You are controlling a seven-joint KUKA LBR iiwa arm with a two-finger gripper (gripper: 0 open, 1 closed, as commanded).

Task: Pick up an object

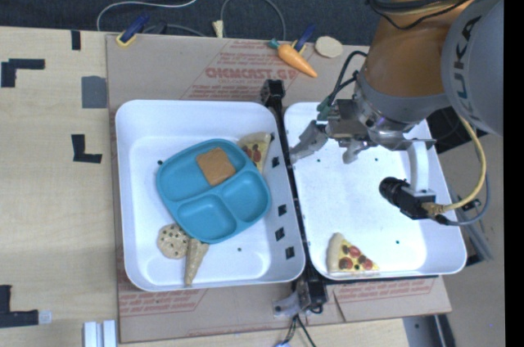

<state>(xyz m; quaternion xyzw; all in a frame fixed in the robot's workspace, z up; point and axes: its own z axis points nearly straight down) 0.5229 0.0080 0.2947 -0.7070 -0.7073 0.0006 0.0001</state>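
1. Far left of claw, left bin point(131, 173): blue divided plate point(214, 191) carrying a toast square point(216, 166); cookie point(173, 241) and cone point(195, 258) at its lower edge.
2. Just left of claw, past the divider: pizza slice point(256, 147).
3. Claw point(329, 142): released, fingers splayed, nothing between them, over upper right bin point(446, 255).
4. Below claw, slightly right: pizza slice with pepperoni point(350, 254), likely target, long axis roughly left-right.
5. Arm entering from right, wrist pointed down-left.

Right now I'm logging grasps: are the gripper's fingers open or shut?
Open. The gripper hangs over the right bin, fingers splayed, nothing between them.
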